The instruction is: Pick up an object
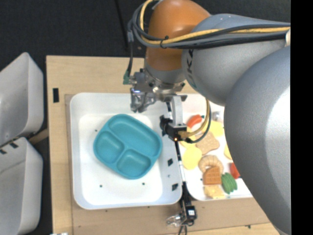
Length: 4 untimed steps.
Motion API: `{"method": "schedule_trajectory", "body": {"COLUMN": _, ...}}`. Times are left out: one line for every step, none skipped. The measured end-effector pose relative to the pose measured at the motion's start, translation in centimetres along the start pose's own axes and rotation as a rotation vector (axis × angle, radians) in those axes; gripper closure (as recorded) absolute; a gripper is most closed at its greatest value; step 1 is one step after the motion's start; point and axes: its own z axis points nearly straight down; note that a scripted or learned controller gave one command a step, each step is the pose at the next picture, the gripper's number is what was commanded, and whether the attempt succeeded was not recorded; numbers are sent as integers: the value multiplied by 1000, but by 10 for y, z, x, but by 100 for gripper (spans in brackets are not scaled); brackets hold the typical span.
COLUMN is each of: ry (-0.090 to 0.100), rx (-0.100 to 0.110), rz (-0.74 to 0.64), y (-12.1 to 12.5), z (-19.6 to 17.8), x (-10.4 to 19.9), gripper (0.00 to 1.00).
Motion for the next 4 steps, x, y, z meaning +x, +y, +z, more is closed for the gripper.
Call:
{"method": "schedule_trajectory", "body": {"ry": 3, "rx": -2, "rz": -3, "y": -29, "z": -43, "x": 82, "gripper": 100}}
{"method": "schedule_trajectory", "body": {"ry": 0, "rx": -7, "rz": 13, "y": -69, "z": -120, "x": 6, "gripper": 100}}
{"method": "schedule_trajectory", "body": {"ry": -3, "rx": 2, "rz": 13, "y": -118, "z": -110, "x": -50, "gripper": 100}}
{"method": "schedule_trajectory", "body": {"ry": -2, "rx": -1, "rz": 6, "y": -116, "z": -127, "x": -41, "gripper": 100}}
